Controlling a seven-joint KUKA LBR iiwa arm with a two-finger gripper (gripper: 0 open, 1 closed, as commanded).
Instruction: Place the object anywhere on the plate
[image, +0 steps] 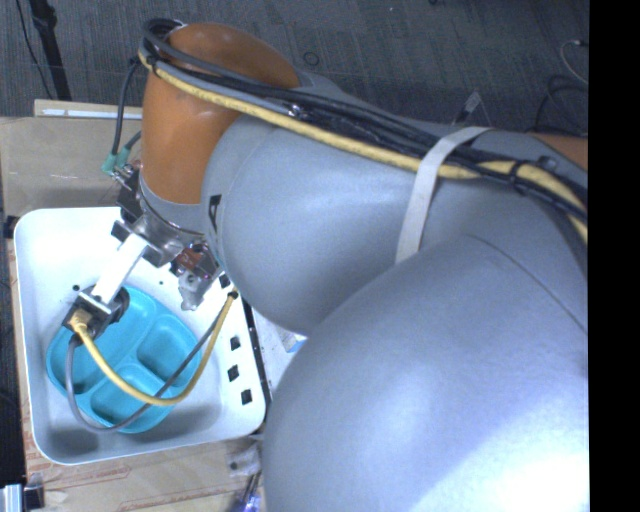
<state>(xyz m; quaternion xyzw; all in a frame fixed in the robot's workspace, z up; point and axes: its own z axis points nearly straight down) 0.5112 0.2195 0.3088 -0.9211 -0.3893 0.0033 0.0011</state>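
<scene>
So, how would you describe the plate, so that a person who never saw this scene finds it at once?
Look at the left white bin, the one the grey arm reaches over. On its floor, towards the near left corner, lies the plate. It is bright blue and divided into compartments, the one coloured thing against the white, with a yellow cable looping across it.

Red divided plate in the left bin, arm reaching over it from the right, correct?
Not quite: the plate is blue, not red. The camera view shows it divided into compartments, lying in the left bin, with the grey arm reaching over it from the right. The rest of your statement holds.
</scene>
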